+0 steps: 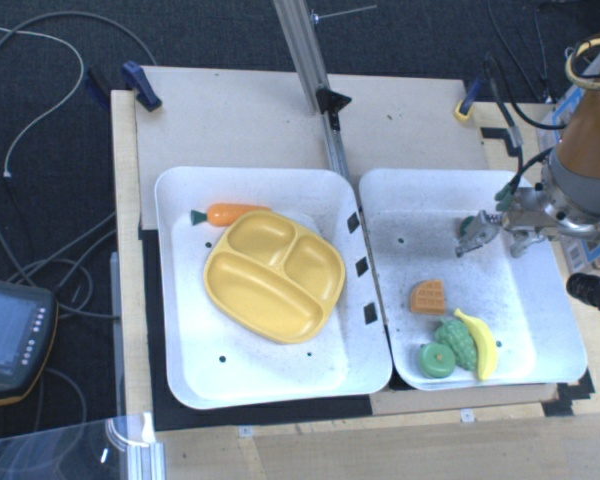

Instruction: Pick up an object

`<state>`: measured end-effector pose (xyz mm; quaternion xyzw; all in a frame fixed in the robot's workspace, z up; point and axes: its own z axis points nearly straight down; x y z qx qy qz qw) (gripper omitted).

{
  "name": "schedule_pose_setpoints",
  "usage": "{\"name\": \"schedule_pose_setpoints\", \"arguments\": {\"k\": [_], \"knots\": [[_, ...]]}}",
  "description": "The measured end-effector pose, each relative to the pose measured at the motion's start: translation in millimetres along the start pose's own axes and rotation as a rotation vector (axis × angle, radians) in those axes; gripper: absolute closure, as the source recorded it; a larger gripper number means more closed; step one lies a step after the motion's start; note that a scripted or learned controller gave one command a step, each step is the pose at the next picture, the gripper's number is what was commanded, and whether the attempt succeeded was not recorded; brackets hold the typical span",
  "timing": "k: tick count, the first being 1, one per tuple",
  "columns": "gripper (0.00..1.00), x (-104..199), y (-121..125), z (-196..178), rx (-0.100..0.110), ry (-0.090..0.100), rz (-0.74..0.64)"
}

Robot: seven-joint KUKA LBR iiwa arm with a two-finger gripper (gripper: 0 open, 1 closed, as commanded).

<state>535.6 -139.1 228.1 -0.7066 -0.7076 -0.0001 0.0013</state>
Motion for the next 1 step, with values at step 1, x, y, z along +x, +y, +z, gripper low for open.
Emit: {"name": "schedule_pose_setpoints", "arguments": {"k": [1], "knots": [[0.00, -0.1, 0.0, 0.0, -0.001, 0.000, 0.001]]}}
